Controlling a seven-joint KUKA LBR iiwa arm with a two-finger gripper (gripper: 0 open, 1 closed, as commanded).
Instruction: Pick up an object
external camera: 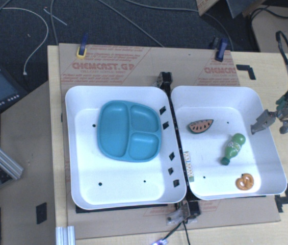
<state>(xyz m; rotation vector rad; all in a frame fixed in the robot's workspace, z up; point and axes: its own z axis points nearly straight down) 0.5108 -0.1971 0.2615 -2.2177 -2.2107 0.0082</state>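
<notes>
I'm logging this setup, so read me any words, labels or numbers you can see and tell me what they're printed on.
"CHEMCAST GP", red print on the brown protective sheet under the bins, left side.
The same red print on the right: too blurred to read.
Small label strip between the bins: too small to read.

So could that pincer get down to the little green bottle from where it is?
Probably yes. The pincer sits at the right bin's rim, and the green bottle lies in the open below it, apart from the watermelon slice and pretzel.
</notes>
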